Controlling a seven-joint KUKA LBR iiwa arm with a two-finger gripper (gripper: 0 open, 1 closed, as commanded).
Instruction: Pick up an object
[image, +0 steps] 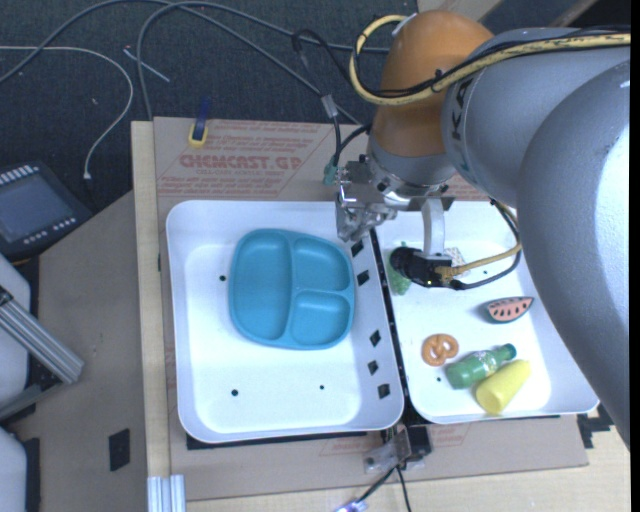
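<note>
Blue plate (290, 288), likely the target, is laid flat in the white bin (200, 340) just beside the pincer (357, 222), so its rim can be reached; whether the pincer is released or clenched cannot be told.

Right bin (545, 385): far and right portions covered by the arm (560, 150). Arm: cut off by the top and right edges. Small green item (401, 283) near the bin's left wall: mostly obscured, kind unclear. Dark screen (30, 205): cropped by the left edge.
</note>
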